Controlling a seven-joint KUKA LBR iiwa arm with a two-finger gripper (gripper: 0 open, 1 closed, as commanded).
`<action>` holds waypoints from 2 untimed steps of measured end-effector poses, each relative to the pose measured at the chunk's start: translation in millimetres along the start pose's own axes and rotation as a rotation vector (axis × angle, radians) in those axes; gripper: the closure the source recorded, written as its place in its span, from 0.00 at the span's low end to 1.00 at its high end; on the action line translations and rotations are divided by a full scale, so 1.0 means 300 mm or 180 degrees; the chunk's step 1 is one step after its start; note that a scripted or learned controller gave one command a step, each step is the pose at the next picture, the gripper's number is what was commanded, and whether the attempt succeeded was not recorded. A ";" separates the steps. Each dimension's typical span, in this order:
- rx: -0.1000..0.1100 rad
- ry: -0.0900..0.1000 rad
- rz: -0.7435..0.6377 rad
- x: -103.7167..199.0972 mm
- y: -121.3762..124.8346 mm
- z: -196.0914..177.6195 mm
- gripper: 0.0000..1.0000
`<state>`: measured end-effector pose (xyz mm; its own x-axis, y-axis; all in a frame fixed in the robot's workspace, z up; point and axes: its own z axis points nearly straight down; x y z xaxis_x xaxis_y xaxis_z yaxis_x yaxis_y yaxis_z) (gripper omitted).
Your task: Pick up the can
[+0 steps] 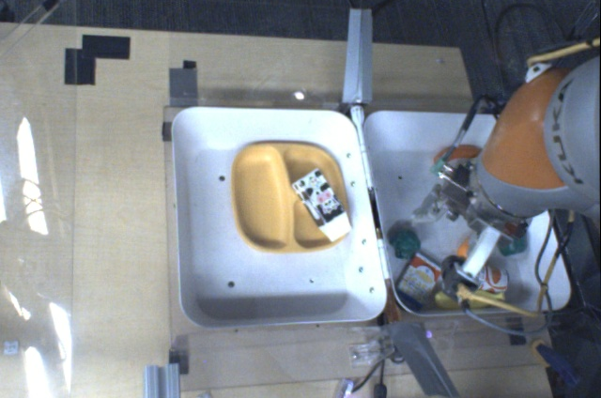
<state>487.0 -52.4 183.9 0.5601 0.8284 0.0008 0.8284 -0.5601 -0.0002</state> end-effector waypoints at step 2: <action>-0.0009 0.0006 0.0889 -0.064 0.051 -0.105 0.00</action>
<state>489.0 -76.9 215.4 0.7668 0.6419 0.0028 0.6419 -0.7668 0.0022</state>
